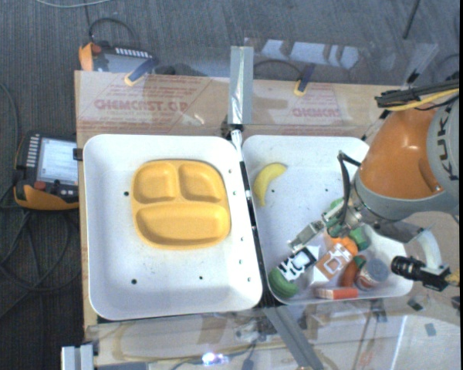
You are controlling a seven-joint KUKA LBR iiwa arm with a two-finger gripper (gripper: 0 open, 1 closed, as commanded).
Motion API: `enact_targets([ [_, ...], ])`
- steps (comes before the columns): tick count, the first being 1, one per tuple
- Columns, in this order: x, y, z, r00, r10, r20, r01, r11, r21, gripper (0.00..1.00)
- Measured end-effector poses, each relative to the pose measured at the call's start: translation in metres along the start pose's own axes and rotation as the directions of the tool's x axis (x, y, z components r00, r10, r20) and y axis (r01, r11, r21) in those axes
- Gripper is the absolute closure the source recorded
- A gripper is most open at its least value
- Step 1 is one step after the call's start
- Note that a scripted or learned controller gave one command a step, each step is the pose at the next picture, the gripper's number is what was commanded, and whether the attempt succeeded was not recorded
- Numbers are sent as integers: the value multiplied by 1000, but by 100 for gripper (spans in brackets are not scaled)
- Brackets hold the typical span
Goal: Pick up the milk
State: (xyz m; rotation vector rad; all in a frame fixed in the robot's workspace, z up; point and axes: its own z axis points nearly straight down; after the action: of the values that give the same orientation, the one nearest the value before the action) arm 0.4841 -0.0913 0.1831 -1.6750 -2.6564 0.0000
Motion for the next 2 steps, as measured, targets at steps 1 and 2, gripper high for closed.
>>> enact_targets([
  [1,-14,-2,64,994,-105,12,105,994,-13,0],
  [2,-14,-2,90,995,102,8,-102,995,-13,0],
])
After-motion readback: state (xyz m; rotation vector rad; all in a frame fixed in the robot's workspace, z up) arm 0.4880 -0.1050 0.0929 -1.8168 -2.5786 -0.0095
